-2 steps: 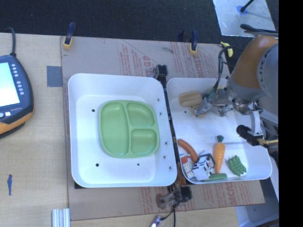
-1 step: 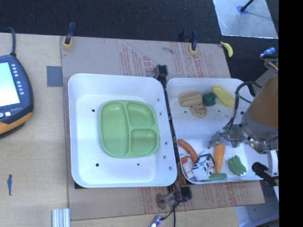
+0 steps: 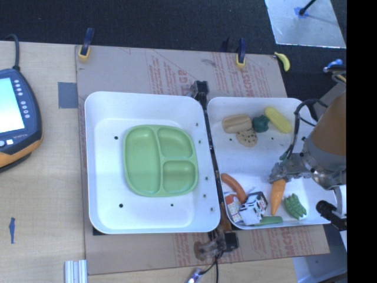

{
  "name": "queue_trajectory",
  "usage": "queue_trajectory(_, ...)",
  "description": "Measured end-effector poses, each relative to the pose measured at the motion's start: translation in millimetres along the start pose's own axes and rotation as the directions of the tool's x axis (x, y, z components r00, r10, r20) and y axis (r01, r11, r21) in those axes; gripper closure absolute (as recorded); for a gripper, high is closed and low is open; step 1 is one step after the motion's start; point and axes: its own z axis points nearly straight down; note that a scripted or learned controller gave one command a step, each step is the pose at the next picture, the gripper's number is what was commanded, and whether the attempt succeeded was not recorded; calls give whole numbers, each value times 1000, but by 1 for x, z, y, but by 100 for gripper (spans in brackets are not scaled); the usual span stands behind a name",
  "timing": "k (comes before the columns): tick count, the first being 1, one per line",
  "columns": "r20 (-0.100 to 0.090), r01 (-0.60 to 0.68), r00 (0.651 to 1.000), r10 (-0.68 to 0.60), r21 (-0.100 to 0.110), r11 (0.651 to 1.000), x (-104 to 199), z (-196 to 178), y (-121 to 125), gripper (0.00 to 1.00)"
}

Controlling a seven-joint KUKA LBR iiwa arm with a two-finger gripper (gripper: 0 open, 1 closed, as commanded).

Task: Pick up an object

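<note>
The gripper (image 3: 284,171) hangs low over the right bin (image 3: 259,158), directly above the top end of a smooth orange toy carrot (image 3: 276,196). The carrot lies nearly upright in the view, its long axis running up and down with the narrow tip toward the bin's near edge. Whether the fingers are apart or closed I cannot tell; they blur into dark metal. Just right of the carrot sits a knobbly green toy vegetable (image 3: 294,206), close to the bin's right wall. To its left lie a glossy sausage (image 3: 233,187) and a crumpled printed packet (image 3: 250,207). Near the far wall rest a tan bread roll (image 3: 237,123), a speckled cookie (image 3: 247,138) and a yellow corn cob (image 3: 277,119), leaving bare floor mid-bin. The left bin (image 3: 106,158) holds a matte green divided plate (image 3: 159,160).
</note>
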Motion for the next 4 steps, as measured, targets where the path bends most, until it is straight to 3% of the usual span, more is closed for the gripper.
queue_trajectory(1, -1, -5, 1000, 5, -6, 1000, 30, -57, 94, 100)
queue_trajectory(2, -1, -5, 1000, 5, -3, 1000, 103, -91, 81, 100)
queue_trajectory(3, -2, -5, 1000, 5, -3, 1000, 141, -107, 72, 100)
queue_trajectory(4, 0, -5, 1000, 5, -4, 1000, 216, -135, 74, 100)
